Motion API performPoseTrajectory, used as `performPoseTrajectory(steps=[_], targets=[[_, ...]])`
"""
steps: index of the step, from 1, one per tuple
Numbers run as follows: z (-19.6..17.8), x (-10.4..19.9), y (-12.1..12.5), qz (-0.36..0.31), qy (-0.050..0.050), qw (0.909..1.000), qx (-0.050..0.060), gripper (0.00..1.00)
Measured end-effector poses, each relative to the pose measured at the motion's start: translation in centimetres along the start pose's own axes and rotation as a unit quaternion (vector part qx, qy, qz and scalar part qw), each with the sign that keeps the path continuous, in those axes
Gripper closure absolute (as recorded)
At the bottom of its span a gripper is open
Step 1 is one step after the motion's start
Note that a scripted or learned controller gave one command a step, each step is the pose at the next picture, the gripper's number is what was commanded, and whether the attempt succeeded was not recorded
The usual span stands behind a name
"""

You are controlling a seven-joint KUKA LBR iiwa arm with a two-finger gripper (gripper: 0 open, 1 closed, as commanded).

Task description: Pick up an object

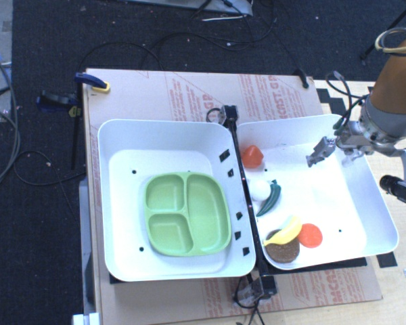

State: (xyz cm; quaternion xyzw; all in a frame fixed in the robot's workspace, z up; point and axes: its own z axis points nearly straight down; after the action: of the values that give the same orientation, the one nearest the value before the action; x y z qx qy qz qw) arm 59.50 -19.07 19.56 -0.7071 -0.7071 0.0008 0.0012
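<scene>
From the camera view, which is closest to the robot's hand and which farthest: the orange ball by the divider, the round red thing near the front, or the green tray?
Measured from the hand:
1. Orange ball, right bin, by the divider.
2. Red thing, right bin, near the front edge.
3. Green tray, in the left bin.

Pale green divided plate (187, 214) in white bin (115, 181); orange ball (310, 235), yellow banana (285, 232), brown disc (282, 251)

Orange ball (253, 156) in right bin (365, 202)

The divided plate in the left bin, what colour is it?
Light green; the divided plate with three compartments shows plainly in the camera view, lying in the left bin.
</scene>
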Motion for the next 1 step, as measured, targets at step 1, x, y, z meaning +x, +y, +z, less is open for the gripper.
performPoseTrajectory(steps=[1], targets=[[4.40, 0.55, 0.25, 0.000, 0.000, 1.0000, 0.000, 0.00]])
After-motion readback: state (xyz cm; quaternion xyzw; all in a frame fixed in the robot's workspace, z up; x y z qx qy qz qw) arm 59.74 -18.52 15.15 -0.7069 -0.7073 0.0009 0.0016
